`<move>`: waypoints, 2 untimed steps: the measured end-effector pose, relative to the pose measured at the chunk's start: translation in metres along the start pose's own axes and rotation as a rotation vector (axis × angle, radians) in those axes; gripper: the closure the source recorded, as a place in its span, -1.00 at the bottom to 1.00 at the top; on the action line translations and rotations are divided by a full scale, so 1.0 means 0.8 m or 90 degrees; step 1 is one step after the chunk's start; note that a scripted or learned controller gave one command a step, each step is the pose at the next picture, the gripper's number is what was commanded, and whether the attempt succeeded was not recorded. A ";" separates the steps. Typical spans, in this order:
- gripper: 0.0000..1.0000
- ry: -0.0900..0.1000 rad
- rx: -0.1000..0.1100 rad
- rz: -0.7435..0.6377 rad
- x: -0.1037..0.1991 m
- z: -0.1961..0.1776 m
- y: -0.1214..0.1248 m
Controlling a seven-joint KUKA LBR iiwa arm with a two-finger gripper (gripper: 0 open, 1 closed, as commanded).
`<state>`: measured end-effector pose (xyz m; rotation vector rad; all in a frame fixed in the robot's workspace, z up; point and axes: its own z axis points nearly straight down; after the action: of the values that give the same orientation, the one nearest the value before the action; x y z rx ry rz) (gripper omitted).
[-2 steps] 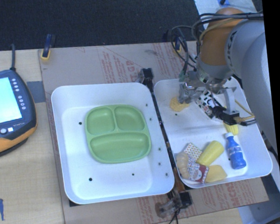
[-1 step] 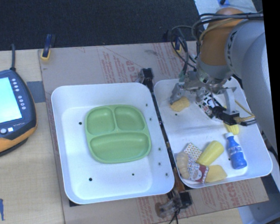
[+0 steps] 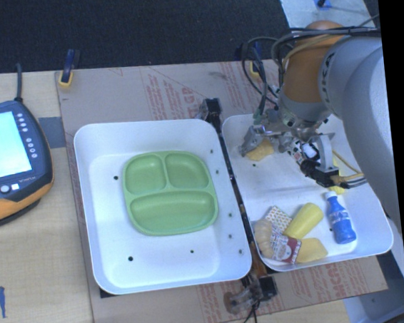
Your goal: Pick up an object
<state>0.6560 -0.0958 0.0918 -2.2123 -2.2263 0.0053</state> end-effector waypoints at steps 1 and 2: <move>-1.00 0.000 -0.002 0.002 -0.008 -0.001 0.001; -1.00 0.001 -0.001 0.002 -0.006 -0.001 0.000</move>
<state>0.6563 -0.1008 0.0922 -2.2157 -2.2236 0.0025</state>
